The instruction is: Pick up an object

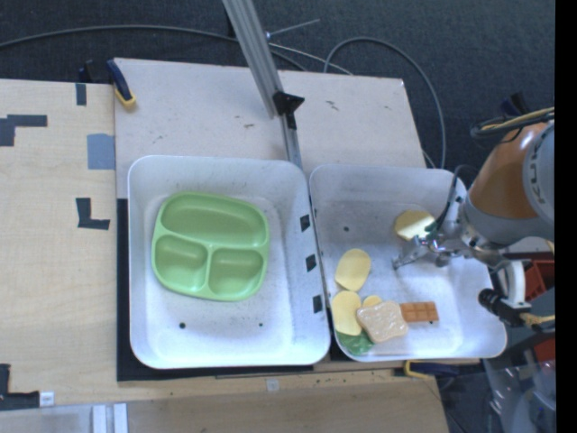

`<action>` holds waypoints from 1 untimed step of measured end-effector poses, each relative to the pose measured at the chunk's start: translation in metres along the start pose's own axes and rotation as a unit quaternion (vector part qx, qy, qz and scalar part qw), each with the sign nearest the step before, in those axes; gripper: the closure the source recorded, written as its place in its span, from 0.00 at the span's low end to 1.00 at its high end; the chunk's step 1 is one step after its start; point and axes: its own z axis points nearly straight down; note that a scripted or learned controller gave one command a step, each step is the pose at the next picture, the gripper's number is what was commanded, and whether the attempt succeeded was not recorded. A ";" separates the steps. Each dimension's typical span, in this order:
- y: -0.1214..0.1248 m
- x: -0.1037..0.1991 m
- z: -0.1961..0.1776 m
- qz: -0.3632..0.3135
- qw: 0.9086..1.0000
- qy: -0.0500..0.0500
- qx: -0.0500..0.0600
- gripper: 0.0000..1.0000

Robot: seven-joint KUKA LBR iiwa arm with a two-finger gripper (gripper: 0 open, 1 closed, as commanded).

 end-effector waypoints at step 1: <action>0.000 0.001 -0.011 0.000 1.000 0.001 0.000 1.00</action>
